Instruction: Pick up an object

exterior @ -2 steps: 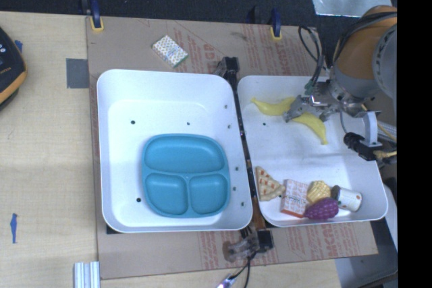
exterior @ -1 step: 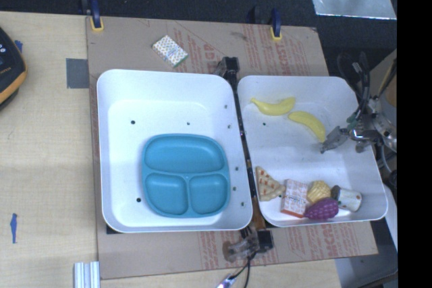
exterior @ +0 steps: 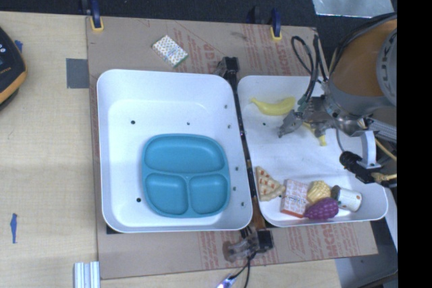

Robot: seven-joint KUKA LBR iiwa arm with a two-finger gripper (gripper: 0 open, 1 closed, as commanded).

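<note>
The pincer [exterior: 291, 126] hangs low over the right bin [exterior: 297, 158], in its upper half, with the arm [exterior: 361, 74] coming in from three o'clock. Its fingers look parted a little with nothing between them, though the tips are small and dark, so this is a judgement.

The nearest thing to take is the banana [exterior: 273, 105], lying just beside the pincer toward eleven o'clock. Its long axis runs roughly nine to three o'clock, curving slightly, with the right end nearest the fingers. A grasp would probably call for a short shift up-left and fingers set across that axis.

The other candidates sit along the bin's six o'clock edge, well apart from the pincer: a waffle slice [exterior: 268, 183], a small red-and-white packet [exterior: 295, 197], a yellow lump [exterior: 318, 191], a purple bunch of grapes [exterior: 322, 210] and a white bottle [exterior: 347, 199].

The left bin [exterior: 115, 145] holds a blue divided tray [exterior: 185, 174].

The packet's printing is too small to read. Faint red lettering on the cardboard sheet [exterior: 202, 44] covering the tabletop [exterior: 40, 145] is also illegible.
</note>
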